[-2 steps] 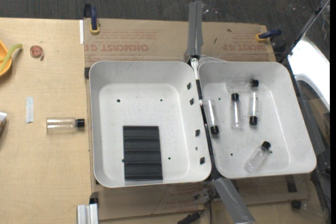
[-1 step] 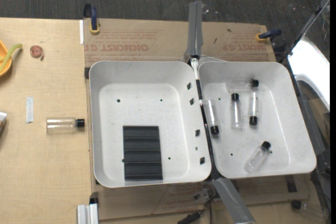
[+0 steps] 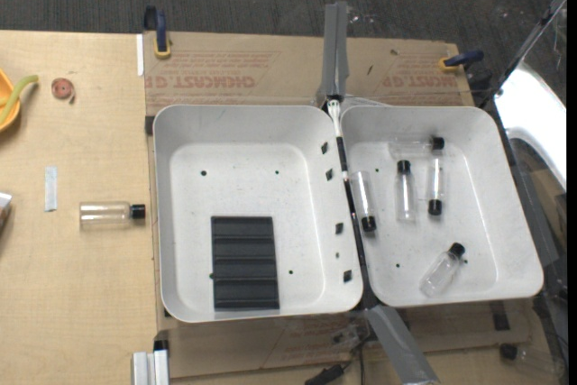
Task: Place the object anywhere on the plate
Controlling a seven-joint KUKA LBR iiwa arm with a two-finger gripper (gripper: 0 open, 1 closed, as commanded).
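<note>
A black ribbed plate [image 3: 243, 263] lies flat in the left bin [image 3: 180, 149], near its front edge. Several clear vials with black caps lie in the right bin [image 3: 487, 149]. One vial [image 3: 363, 198] rests along the bin's left wall. Two more, one [image 3: 405, 191] and another [image 3: 435, 183], lie side by side in the middle. A fourth [image 3: 413, 146] lies crosswise at the back. The last vial [image 3: 441, 271] sits tilted near the front right.
Another clear vial [image 3: 108, 213] lies on the wooden bench left of the bins. Further left are a white strip [image 3: 50, 189], a small pink disc [image 3: 61, 87] and an orange object [image 3: 7, 104]. Clamps [image 3: 155, 24] hold the cardboard behind the bins.
</note>
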